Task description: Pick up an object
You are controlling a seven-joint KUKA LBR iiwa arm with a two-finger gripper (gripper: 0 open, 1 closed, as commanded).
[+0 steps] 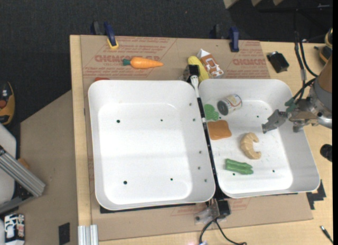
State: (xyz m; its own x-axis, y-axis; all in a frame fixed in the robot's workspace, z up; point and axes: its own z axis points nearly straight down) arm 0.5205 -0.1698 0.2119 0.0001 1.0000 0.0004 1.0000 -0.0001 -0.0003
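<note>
Right now the claw (pixel 275 121) hangs over the right bin (pixel 303 170), near that bin's right wall, with nothing between its dark fingers; whether they are spread or closed I cannot tell from this angle. All the loose things in the bin lie to the claw's left. Nearest it is a pale croissant (pixel 251 145), below and to the left, apart from the fingers. Further left sits an orange slab of bread (pixel 219 130), and above that a small tin can (pixel 229 103) on its side. A green leafy piece (pixel 210 112) rests against the bin's left wall, and a green pod (pixel 238 167) lies below the croissant. The left bin (pixel 105 96) stands just beside the right one. Behind both bins, on the counter (pixel 174 48), lie a carrot (pixel 144 63), a yellow banana (pixel 195 64) and a small carton (pixel 211 65).
</note>
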